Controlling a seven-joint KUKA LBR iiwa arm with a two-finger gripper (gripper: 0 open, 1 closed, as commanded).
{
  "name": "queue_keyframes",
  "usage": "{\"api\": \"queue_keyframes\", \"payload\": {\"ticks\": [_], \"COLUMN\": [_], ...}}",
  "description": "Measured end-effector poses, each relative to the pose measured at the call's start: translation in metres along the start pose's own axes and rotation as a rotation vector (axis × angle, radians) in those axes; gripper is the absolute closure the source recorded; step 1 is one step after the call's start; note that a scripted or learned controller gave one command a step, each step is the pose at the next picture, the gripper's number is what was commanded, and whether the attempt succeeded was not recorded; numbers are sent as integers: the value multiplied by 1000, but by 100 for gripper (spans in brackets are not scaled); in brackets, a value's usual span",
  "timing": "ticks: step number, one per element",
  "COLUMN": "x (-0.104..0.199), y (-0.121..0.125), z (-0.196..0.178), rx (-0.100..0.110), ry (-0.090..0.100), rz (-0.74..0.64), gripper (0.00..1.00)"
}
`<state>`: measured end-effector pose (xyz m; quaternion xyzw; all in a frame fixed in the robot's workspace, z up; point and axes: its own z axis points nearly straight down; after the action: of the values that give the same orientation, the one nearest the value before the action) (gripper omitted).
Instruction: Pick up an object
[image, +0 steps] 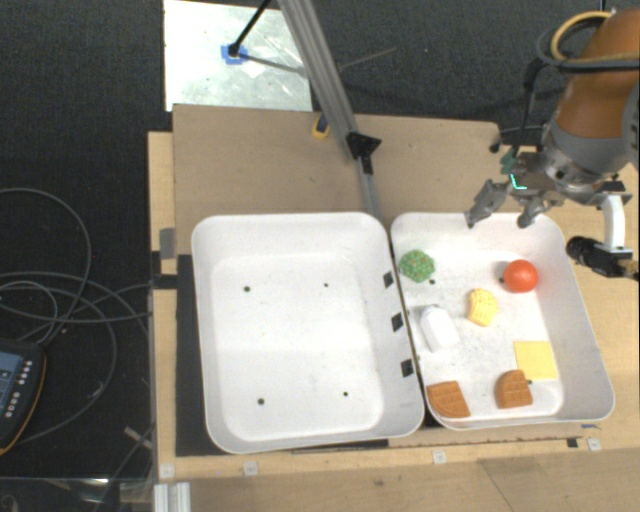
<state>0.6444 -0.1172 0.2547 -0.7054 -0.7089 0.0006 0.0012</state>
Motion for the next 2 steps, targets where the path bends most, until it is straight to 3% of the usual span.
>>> {"api": "queue_keyframes", "payload": {"ticks": [1,2], "x": [0,-1], "y": [1,3], "z": [-3,60], "rx": [-4,1], "ry": [-1,-1], "rz": [-1,2], "gripper": [0,0]}}
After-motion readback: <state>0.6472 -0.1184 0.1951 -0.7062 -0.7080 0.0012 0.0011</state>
